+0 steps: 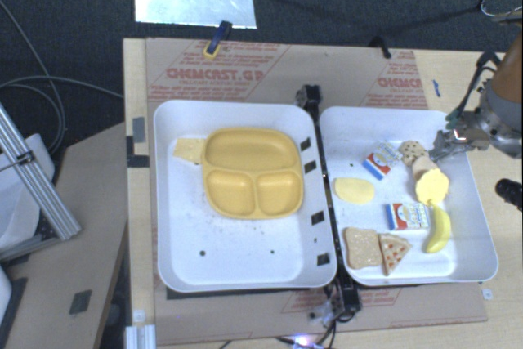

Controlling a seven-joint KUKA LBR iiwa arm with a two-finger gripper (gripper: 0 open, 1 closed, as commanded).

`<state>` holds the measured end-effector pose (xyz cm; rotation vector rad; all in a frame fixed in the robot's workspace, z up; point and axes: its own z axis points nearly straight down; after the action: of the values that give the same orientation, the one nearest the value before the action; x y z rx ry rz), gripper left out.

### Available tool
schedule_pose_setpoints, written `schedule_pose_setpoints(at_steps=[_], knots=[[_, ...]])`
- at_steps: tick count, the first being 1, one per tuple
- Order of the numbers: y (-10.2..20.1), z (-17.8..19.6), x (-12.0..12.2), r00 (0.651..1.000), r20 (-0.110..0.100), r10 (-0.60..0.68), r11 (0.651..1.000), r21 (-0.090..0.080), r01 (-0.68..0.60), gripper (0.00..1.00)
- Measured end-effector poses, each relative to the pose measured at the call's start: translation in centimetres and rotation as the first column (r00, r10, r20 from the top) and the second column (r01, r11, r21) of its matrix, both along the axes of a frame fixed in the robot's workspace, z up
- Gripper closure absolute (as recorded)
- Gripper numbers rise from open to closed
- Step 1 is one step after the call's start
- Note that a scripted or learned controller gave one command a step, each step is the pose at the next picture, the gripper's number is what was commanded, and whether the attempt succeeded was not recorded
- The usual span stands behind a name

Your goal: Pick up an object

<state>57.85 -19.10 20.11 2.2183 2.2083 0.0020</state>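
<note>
The right bin point(470, 270) holds several toy foods: a cookie point(411, 150), a yellow lemon-like piece point(432, 185), a banana point(440, 230), a pale yellow chip point(355, 190), two small red-white-blue cartons point(377, 164) point(407, 216), a bread slice point(362, 248) and a pizza slice point(394, 252). My gripper point(448, 141) hangs at the bin's upper right edge, just right of the cookie and above the lemon-like piece. Nothing shows between its fingers.
The left bin point(176, 257) holds a yellow three-compartment tray point(251, 172) with a pale yellow flat piece point(189, 149) at its left. A black divider point(317, 167) runs between the bins. The arm point(502, 94) enters from the right.
</note>
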Motion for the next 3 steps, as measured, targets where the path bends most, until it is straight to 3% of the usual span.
schedule_pose_setpoints(at_steps=[1,2,3], knots=[[0.6,-0.4,0.0,1.000,-0.007,0.008,1.000,0.006,-0.008,0.00],[-1.7,-12.3,-1.1,1.000,-0.012,0.004,1.000,0.007,-0.004,0.00],[-1.6,-10.4,-0.7,1.000,-0.001,0.009,1.000,0.004,-0.009,1.00]])
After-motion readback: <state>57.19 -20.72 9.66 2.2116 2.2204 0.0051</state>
